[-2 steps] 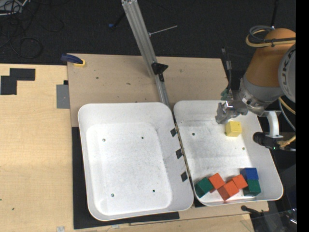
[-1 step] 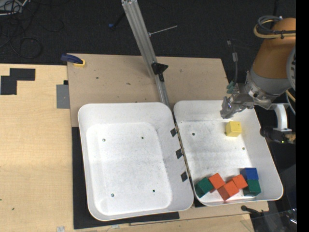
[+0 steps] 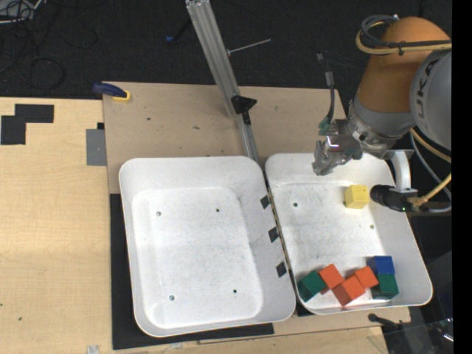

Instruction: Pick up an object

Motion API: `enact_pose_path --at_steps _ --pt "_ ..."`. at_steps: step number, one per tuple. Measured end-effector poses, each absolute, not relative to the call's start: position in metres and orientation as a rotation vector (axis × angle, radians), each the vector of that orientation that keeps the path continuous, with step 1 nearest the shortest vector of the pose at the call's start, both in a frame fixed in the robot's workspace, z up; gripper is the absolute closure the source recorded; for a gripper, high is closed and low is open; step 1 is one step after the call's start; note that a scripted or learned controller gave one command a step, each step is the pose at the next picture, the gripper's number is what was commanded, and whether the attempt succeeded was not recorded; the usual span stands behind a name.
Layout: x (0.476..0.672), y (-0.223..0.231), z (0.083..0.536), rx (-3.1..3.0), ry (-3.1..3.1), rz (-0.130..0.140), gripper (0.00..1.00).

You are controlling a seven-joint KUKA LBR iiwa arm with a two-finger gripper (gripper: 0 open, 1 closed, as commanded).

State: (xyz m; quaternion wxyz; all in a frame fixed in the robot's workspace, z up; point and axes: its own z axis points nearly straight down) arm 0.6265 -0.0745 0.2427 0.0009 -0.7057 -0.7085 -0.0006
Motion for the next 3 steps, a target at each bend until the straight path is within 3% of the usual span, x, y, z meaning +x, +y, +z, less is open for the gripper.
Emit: enact_pose_path --at_steps 3 --pt "0.635 0.069 0.223 -2.214 -2.221 0.006 1.00"
